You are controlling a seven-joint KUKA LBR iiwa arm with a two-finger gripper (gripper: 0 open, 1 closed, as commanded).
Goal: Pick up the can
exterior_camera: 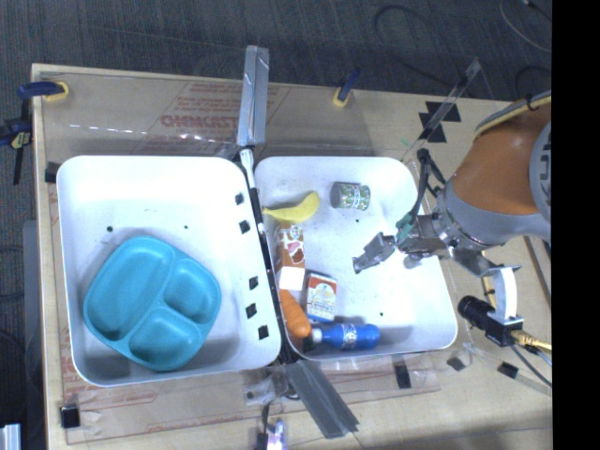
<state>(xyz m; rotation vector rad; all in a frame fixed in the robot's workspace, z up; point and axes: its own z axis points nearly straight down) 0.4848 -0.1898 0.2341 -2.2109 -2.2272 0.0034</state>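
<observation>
The robot arm (511, 181) is fat and round, grey with a big orange band, and it ends in a small dark grey gripper (373, 253).

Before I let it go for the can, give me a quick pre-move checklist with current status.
1. Can located, lying at the right bin's far side: ok.
2. Space around can free; banana sits apart: ok.
3. Gripper over right bin, nearer than the can, not yet above it: not ok.
4. Nothing visible between the fingers: ok.
5. Finger opening wide enough: cannot tell.
</observation>
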